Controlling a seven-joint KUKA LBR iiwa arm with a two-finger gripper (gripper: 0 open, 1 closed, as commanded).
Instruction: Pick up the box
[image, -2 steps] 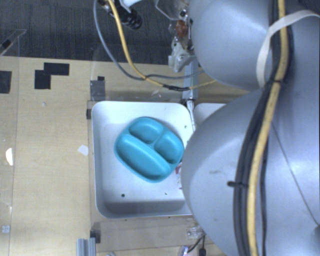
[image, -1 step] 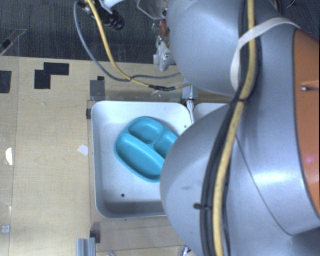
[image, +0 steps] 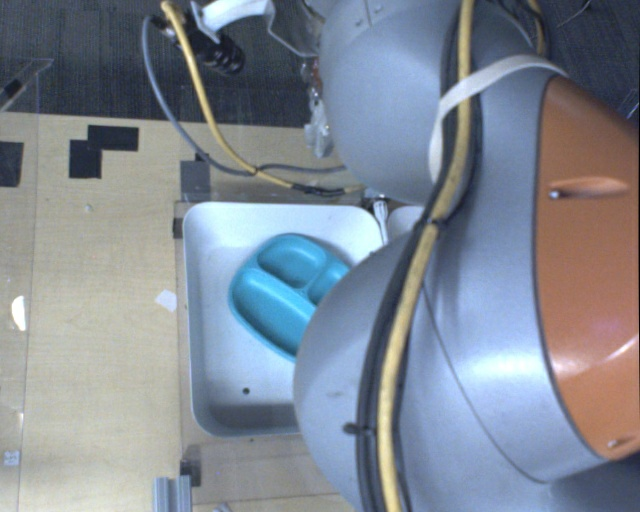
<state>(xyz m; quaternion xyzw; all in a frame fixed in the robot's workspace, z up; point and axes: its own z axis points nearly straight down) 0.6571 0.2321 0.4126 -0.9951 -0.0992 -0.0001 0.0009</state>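
Arm (image: 480, 300) first, because it is the biggest thing I see from my screen. It is big and grey, with an orange band (image: 590, 260) on the right side of the frame, and it covers most of the right half. A yellow cable (image: 215, 120) and a grey cable (image: 160, 90) hang from the top left and run along it.

Next is the counter (image: 90, 300), light wood, on the left side. It has black marks (image: 100, 148) in the upper left.

Then comes the white bin (image: 205, 330) in the middle of the frame. The arm hides its right part.

Inside the bin lies a blue thing (image: 280, 290). It is smooth and rounded, with a dip across the middle. I think this is the box I must pick up, but it does not look much like a box, so I am not sure. It lies flat on the bin floor, near the top middle of the bin. Its long side runs from upper right to lower left. Its upper right end goes under the arm.

I cannot tell what the hand is doing, as the arm is in the way.

I think the job is not done yet. The blue thing looks like it rests in the bin, not lifted. Grabbing and lifting are left.
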